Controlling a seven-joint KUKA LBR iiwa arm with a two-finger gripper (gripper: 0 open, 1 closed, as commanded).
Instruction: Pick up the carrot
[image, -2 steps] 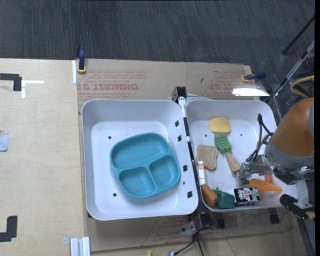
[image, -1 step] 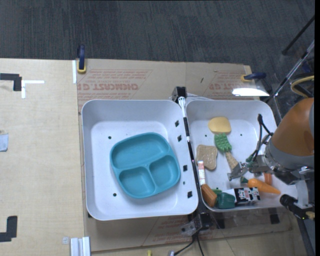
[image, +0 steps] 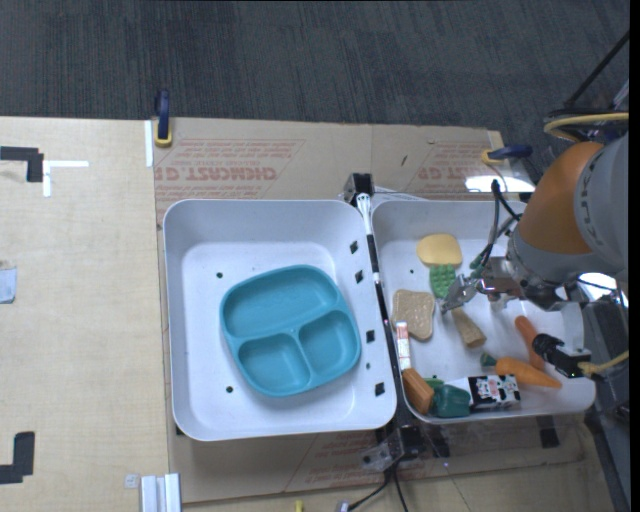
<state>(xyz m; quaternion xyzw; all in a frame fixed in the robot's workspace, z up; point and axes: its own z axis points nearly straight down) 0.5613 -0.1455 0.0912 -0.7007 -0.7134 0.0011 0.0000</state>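
Carrot, an orange tapered plastic toy (image: 528, 372), lies on the floor of the right shallow white bin (image: 400, 222), near that bin's front right corner and just right of a small black-and-white box (image: 494, 391). Further back in that bin the silver two-finger gripper (image: 462, 293) hangs beside a tan bread-slice toy (image: 414, 312); whether its fingers are apart or together, I cannot tell. Left of that bin, a blue three-compartment plastic plate (image: 289, 329) sits in the left bin.

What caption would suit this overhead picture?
Arm's gripper hovers in the right bin among toys, the carrot unpicked.
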